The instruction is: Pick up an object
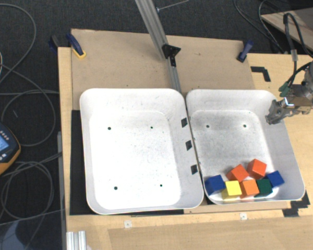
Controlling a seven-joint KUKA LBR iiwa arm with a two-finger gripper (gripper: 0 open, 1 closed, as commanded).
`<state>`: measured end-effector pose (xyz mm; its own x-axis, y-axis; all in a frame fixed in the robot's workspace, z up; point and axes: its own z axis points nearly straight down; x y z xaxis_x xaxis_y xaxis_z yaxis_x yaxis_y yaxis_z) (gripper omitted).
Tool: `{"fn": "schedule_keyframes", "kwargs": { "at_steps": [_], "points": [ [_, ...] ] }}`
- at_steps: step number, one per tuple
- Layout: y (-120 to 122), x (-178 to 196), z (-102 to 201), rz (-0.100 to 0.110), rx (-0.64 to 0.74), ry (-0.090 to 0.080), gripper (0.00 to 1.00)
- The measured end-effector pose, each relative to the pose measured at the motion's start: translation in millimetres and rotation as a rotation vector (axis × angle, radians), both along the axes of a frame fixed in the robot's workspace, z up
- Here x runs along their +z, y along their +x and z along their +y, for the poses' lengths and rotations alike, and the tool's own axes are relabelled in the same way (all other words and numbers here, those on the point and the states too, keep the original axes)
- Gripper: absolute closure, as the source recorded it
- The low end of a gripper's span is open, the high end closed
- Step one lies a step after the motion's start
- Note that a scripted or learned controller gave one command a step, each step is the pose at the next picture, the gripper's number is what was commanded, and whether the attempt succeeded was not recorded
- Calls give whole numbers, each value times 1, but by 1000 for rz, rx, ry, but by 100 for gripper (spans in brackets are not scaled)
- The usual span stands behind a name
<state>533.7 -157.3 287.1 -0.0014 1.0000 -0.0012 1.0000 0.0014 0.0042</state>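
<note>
Seven blocks (243, 181) are huddling at the right bin's (224, 121) five o'clock corner, awaiting your pick. Your gripper (279, 110) is hovering at three o'clock, holding nothing; whether it is parted or closed, you cannot tell.

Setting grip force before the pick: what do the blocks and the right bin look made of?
Blocks: probably painted wood or hard plastic, with crisp edges and flat, solid, matte colours. Right bin: likely thin moulded plastic, white, with rounded corners and a scuffed, grey-speckled floor.
</note>
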Motion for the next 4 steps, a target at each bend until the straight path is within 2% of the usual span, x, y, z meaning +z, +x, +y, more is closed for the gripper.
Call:
{"fn": "schedule_keyframes", "kwargs": {
  "at_steps": [1, 3, 4],
  "points": [
    [-2, -6, 55, 5, 4, 4, 100],
    [18, -14, 151, 3, 5, 3, 100],
    [21, -35, 204, 9, 5, 4, 100]
  ]
}}
